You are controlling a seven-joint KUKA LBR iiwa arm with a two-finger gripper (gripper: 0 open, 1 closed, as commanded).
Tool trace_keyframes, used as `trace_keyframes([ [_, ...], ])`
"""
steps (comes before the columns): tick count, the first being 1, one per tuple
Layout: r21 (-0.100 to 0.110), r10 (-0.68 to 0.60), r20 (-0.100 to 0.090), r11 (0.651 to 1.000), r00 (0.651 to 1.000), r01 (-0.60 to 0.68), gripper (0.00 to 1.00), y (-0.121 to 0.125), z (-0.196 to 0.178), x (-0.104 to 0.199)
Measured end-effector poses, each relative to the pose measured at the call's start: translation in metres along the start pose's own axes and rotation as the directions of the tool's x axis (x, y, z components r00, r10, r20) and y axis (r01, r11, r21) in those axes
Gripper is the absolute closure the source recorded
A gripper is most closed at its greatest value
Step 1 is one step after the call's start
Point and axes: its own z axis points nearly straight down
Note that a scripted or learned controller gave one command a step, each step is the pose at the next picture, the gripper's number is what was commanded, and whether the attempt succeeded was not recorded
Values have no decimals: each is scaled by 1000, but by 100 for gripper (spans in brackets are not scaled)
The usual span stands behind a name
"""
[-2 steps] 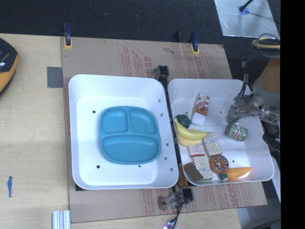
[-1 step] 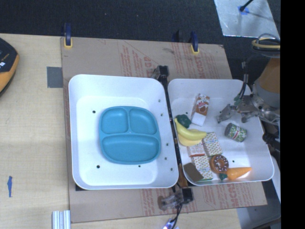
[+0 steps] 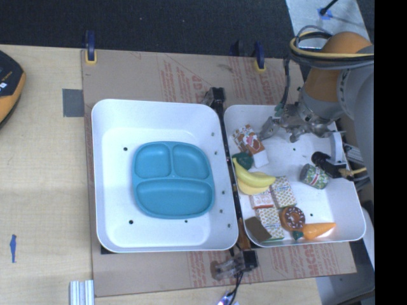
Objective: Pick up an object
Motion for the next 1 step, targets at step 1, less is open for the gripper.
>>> trace_keyframes([
  [1, -2, 13, 5, 1000, 1000, -13, 0, 6, -93, -69],
])
